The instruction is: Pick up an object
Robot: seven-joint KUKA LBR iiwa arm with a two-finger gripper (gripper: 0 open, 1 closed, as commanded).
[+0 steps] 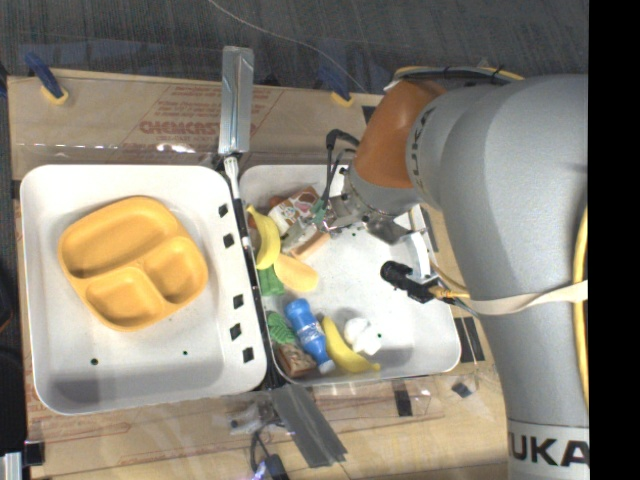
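**Arm low over the right bin, claw state unreadable**

Left bin (40, 268): a yellow divided tray (133, 260) lies tilted in its middle, three compartments facing up.

Divider strip with black clips between the bins.

Right bin (440, 343), left side: a banana (267, 238) along the wall, a pale yellow wedge (297, 273) just beside it, something green below. Further toward the near edge, a blue bottle (305, 330), a second banana (347, 353) and a small white object (364, 336) touching it. A brown packet (295, 361) sits in the near corner.

Far left corner: a printed snack packet (297, 211). The gripper (338, 215) is down beside it; cannot tell whether the claw is wide, narrow or holding anything.

Grey arm with its orange band (390, 143) fills the right.
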